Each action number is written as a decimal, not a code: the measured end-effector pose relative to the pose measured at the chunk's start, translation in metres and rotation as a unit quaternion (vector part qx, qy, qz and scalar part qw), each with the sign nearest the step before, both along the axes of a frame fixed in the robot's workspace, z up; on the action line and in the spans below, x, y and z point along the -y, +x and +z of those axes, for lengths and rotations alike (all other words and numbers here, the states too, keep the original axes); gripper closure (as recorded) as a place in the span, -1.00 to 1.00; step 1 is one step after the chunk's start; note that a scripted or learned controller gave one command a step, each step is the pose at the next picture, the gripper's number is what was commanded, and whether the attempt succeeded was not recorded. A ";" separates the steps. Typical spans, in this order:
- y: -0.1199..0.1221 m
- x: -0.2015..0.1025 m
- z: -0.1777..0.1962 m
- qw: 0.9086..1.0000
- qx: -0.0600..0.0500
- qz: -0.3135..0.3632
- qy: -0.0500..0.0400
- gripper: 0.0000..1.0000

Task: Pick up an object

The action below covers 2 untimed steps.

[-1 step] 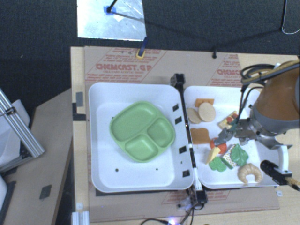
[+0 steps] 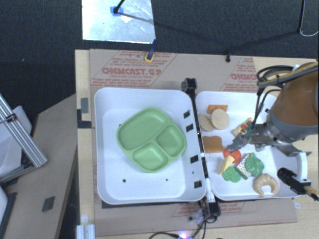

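Two shallow white bins sat side by side on the bench, and nearest the camera in the right bin (image 2: 286, 195) lay a croissant (image 2: 265, 183), close to the front wall. Just behind it were a green leafy piece (image 2: 254, 164) and a small speckled block (image 2: 242, 170), with a green lump (image 2: 231, 176) and a yellow wedge (image 2: 227, 164) to their left. A red tomato-like piece (image 2: 233, 155) rested just beyond the wedge, and the gripper (image 2: 235, 145) hung right over it, reaching in from the right on the grey arm (image 2: 294, 108) (whether its tips were apart or together could not be told, and nothing showed between them). A brown toast-like slice (image 2: 213, 144) lay to the left of the gripper. Farther back sat a colourful small toy (image 2: 242, 128), two pale round discs (image 2: 213, 120) overlapping, and an orange-brown piece (image 2: 217, 108) near the rear wall. The left bin (image 2: 107, 183) held a green divided plate (image 2: 151, 139), lying flat near its middle. Beyond the bins a silvery sheet (image 2: 118, 14) lay on the dark floor.
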State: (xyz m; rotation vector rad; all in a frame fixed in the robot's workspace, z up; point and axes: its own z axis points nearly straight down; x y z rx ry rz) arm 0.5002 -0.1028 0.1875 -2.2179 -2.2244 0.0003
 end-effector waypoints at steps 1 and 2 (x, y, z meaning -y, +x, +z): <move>0.000 0.001 -0.051 1.000 0.003 -0.001 0.000 -1.00; 0.001 0.002 -0.093 1.000 0.003 -0.001 -0.001 -1.00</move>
